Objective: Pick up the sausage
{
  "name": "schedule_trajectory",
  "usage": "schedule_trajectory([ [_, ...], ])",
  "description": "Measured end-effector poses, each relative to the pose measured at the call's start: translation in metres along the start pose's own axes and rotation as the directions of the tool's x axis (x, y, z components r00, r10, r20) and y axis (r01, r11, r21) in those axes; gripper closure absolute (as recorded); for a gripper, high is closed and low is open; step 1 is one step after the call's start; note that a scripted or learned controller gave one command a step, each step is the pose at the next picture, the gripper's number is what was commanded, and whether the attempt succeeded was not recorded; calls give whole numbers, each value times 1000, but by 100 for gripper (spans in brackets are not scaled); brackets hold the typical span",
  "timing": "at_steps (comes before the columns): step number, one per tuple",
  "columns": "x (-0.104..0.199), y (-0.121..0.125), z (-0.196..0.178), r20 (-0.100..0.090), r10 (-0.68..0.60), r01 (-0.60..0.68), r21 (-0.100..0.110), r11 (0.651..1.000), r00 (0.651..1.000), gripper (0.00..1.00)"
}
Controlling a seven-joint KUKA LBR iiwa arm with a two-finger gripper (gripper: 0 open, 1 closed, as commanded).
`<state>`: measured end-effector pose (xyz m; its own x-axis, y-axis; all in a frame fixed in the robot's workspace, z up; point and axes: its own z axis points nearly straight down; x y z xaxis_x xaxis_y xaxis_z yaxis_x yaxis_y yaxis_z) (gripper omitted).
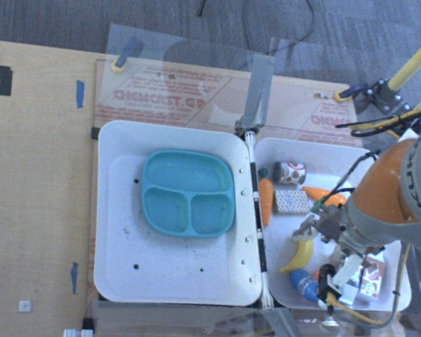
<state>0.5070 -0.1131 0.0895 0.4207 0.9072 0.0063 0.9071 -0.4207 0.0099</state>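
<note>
Camera view: arm [394, 198] reached over the right bin [346, 154].
Gripper [322, 227]: beside the banana [299, 256]; state impossible to tell.
Left bin [116, 214]: held a teal plate [188, 193].

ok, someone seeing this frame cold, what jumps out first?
The teal three-compartment plate sitting alone in the left bin. Then the grey arm with its orange band hanging over the crowded right bin, above a banana, a carrot and a small can.
</note>
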Motion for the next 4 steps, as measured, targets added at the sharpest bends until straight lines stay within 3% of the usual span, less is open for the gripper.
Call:
schedule_trajectory([
  [1,6,34,1,4,-261,261,4,965,965,0],
  [2,6,5,1,4,170,-170,-1,985,985,0],
  [3,57,49,-128,8,80,-80,10,997,997,0],
  [4,-24,96,-71,7,-46,46,15,999,999,0],
])
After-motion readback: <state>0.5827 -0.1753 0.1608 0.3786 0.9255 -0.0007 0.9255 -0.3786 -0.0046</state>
